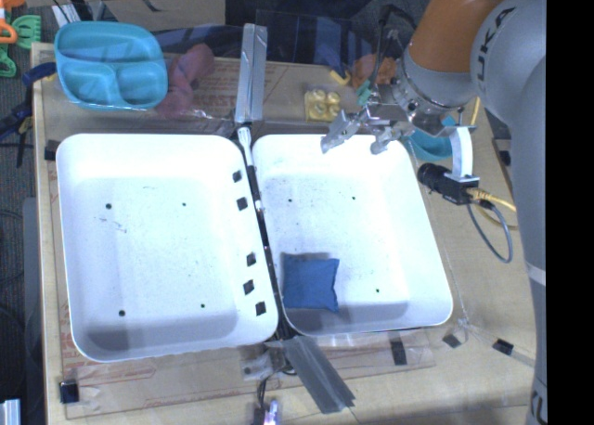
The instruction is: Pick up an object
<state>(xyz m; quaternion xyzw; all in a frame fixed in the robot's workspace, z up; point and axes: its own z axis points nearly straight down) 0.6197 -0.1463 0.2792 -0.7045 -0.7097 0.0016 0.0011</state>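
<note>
A blue square beanbag [310,283] lies flat in the right bin [408,228], near its front wall and toward the left side. My gripper [357,138] hangs over the far edge of that same bin, well away from the beanbag. Its two metal fingers [335,136] are spread apart with nothing between them.
The left bin [148,238] sits beside the right one, split by a divider with black clips. Behind the bins are a blue sectioned tray [109,65], a purplish object [188,77] and a small yellow item [323,104].
</note>
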